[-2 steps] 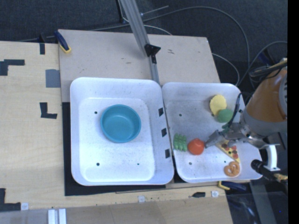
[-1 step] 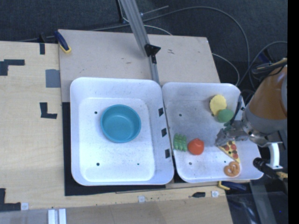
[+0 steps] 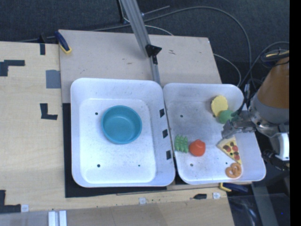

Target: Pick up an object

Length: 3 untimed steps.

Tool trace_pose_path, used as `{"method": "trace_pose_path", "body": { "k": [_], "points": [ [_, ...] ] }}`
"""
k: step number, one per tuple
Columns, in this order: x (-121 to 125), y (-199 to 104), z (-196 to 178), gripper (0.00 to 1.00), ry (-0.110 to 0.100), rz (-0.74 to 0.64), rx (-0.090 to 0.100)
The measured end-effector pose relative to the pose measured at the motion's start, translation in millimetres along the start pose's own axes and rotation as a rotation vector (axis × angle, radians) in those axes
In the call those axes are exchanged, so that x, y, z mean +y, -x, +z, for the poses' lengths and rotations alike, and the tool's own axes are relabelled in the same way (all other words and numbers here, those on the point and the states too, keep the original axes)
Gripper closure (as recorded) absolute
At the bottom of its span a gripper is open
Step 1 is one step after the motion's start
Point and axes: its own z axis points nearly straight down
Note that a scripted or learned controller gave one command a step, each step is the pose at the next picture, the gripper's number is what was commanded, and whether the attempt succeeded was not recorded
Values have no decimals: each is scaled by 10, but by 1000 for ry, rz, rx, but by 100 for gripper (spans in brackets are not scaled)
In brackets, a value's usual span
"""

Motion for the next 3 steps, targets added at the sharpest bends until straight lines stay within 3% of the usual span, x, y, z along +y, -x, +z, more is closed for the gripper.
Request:
{"method": "trace_pose_path", "body": {
  "k": [1,2,3],
  "points": [
    [60,17,-607,100,2,0,0],
    [65,16,-870,100,-1,1,0],
    [133,-592,-805,100,-3,-4,2]
  ]
}}
